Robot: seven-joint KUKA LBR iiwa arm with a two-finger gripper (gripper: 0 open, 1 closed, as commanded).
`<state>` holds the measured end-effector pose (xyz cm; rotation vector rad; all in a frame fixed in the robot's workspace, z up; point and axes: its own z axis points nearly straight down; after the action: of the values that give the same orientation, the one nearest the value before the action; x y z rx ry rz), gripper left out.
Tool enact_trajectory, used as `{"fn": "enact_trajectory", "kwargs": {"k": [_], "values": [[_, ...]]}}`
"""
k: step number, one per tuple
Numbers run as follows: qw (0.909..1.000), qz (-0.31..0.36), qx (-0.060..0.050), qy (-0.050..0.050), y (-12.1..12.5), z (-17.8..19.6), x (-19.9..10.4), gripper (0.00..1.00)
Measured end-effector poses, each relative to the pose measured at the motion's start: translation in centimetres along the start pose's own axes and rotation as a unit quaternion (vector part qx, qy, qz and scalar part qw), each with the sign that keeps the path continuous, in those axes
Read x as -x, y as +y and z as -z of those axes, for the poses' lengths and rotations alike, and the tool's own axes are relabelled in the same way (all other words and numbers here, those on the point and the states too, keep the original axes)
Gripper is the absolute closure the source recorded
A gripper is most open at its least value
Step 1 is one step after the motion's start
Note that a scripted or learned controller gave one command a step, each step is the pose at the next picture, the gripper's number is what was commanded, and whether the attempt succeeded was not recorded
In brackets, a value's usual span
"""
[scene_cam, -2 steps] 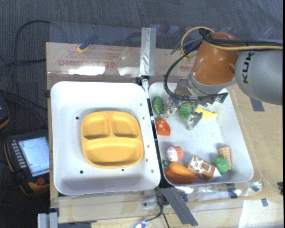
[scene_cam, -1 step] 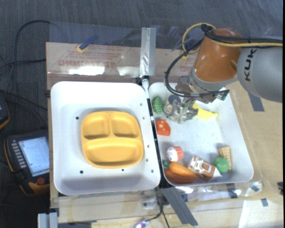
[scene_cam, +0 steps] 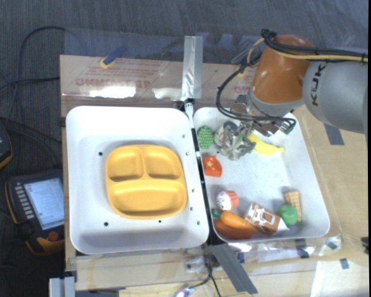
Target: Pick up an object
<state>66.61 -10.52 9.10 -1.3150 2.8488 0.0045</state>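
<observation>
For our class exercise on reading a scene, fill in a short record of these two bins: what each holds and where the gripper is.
left bin: yellow divided tray, lying flat
right bin: toy foods
far end: green item, yellow item
by the divider: red item
near end: carrot, small carton, green ball
gripper: low over the right bin's far end, between the green and yellow items
</observation>
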Motion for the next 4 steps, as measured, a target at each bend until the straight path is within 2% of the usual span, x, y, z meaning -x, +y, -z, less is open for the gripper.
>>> {"fn": "enact_trajectory", "kwargs": {"k": [1, 2, 3, 4], "values": [[0.9862, -0.166, -0.002, -0.001, -3.3, 17.0, -4.0, 1.0], [0.9634, -0.268, -0.001, 0.0, 1.3, 9.4, -0.4, 1.0], [0.955, -0.297, -0.002, -0.001, 2.1, 15.3, 3.0, 1.0], [0.9551, -0.296, -0.003, -0.003, 2.1, 16.2, 3.2, 1.0]]}}
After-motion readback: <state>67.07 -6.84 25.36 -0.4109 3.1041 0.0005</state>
